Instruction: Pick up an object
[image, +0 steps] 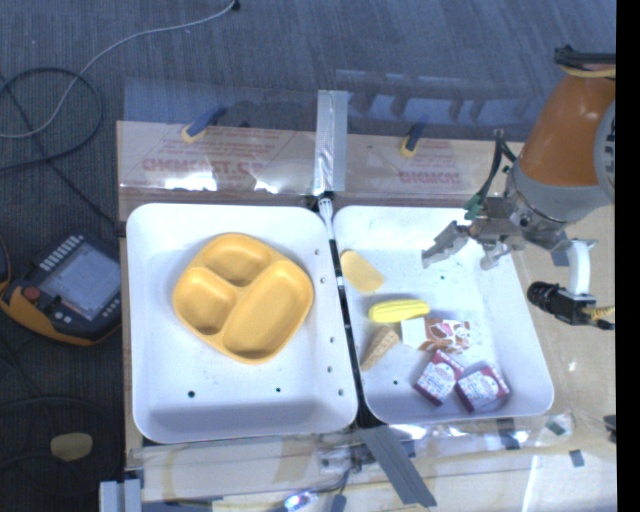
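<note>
The left bin (150, 330) is a shallow white tray of smooth plastic with rounded corners. In its middle lies a yellow plate (243, 296), glossy, with three soft rounded compartments.

The right bin (520, 290) has the same shape and material. Near its left edge, toward the far side, lies a pale yellow piece (361, 270) with a rounded form. A little nearer to the front lies a yellow corn cob (398, 311), long and ribbed, and just in front of it a tan cone (380, 347) with a waffle texture, pointing to the front left. A small white block (414, 333) touches the corn. Toward the front right corner there are three red and white packets (462, 375), square and shiny, lying close together.

The gripper (464, 246) hangs over the far right part of the right bin, under the grey wrist and the orange band (560, 140) of the arm. Its two fingers (441, 246) stand spread apart and nothing is between them. All the objects lie to the front and left of the fingers, apart from them; the packets and the corn are the nearest, but not touching.
</note>
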